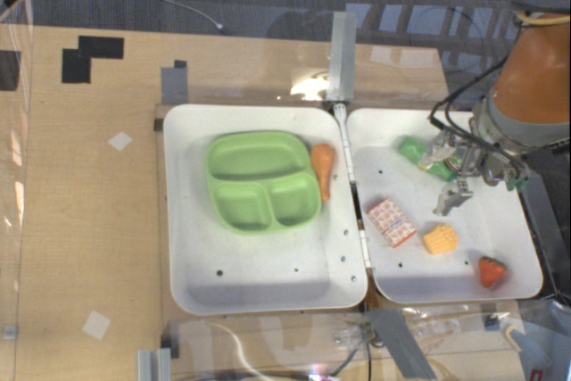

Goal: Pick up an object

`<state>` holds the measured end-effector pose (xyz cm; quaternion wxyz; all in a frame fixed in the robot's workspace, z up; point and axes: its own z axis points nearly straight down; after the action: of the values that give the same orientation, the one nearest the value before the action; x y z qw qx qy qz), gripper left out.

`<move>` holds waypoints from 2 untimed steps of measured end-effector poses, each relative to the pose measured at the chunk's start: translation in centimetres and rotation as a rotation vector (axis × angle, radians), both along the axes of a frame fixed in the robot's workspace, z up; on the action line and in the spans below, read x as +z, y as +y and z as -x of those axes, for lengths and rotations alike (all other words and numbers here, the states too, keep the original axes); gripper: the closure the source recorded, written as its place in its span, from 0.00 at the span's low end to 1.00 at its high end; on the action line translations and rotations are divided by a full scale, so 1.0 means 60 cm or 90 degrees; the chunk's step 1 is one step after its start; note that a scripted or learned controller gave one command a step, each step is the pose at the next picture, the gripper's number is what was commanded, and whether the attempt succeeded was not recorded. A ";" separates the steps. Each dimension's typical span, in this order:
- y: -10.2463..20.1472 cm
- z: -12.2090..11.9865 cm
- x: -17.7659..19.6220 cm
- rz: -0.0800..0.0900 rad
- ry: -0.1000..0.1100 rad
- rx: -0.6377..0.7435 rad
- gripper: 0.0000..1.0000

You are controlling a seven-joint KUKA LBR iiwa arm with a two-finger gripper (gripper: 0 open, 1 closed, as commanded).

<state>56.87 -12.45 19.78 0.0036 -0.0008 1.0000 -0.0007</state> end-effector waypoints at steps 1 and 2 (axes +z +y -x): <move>0.043 0.010 -0.155 0.000 -0.010 -0.097 0.00; 0.045 0.006 -0.132 0.000 -0.015 -0.093 1.00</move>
<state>56.53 -9.77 11.84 0.0150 0.0719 0.9973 -0.0010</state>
